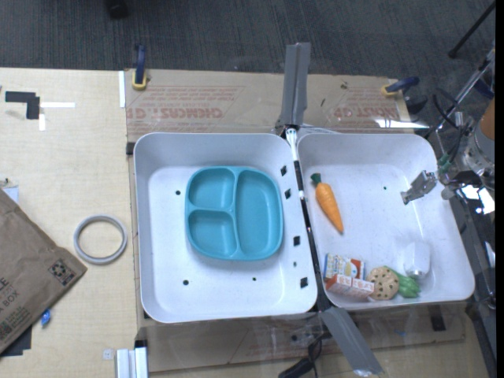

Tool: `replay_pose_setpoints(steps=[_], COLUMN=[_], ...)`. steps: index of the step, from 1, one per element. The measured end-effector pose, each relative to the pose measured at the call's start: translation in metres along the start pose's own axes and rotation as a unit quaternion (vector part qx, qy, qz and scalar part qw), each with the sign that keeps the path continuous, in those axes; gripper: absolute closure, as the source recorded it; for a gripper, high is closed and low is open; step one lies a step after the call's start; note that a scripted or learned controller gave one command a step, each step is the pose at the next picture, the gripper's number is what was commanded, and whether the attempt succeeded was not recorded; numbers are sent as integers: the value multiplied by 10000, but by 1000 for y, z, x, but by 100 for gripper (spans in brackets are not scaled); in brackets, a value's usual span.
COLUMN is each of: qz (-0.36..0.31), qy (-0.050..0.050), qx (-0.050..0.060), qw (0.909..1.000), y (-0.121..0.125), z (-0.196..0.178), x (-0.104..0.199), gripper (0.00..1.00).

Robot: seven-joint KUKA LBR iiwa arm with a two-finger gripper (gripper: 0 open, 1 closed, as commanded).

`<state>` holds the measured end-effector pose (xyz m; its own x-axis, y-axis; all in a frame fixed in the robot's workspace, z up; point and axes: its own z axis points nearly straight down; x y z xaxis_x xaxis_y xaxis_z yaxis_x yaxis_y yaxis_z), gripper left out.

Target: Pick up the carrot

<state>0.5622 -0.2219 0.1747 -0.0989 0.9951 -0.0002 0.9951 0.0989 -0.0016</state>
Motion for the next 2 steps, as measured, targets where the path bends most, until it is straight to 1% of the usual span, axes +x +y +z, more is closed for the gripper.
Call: replay_pose_setpoints(steps=[1, 2], qz=[-2020, -1816], qy=[-3, -1], qx=[-10, -1], qw=[9794, 9834], y=[19, 38], z=[-8, 70], x=[113, 118], gripper=[0, 0])
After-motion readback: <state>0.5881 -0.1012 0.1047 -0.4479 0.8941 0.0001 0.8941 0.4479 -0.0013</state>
